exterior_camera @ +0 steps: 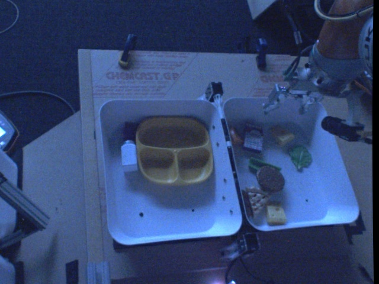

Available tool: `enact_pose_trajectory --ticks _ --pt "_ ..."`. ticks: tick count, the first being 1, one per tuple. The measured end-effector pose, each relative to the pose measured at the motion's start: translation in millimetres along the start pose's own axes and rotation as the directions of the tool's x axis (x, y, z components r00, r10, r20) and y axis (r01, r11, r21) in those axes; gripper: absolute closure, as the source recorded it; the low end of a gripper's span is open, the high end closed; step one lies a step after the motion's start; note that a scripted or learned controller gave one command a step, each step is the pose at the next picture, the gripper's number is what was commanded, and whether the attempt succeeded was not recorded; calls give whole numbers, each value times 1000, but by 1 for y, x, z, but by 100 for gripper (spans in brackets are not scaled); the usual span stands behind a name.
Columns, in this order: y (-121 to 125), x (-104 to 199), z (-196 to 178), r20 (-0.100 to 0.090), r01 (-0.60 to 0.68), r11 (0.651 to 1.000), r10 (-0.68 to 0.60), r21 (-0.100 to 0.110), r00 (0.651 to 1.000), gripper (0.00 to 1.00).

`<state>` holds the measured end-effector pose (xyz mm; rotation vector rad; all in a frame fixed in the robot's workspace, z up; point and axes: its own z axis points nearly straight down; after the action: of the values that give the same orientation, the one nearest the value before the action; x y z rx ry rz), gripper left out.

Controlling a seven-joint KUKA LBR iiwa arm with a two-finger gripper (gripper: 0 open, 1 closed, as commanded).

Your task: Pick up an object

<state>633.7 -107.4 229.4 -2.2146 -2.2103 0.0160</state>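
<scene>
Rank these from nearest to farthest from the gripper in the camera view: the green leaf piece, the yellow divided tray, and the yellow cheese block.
From the gripper:
1. Green leaf piece, right bin, just below the gripper.
2. Yellow cheese block, right bin's front edge.
3. Yellow divided tray, left bin.

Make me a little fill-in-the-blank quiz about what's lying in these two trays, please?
1. The yellow divided plate lies in the ____ bin.
2. The small white bottle stands just ____ of the plate.
3. The gripper hangs above the ____ bin's far edge.
4. The green leaf-shaped piece is ____ the gripper, lying apart in the bin.

Missing words: left; left; right; not in
</scene>
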Motion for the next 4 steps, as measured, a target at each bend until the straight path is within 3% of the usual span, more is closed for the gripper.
enact_pose_trajectory --ticks 1,3,4 --pt "2 0 -9 1 2 1000 -2 -15 1000 0" --pt "-1 -14 92 1 1 1000 -1 -10 1000 0" --pt "3 -13 139 0 3 1000 -3 -21 1000 0"
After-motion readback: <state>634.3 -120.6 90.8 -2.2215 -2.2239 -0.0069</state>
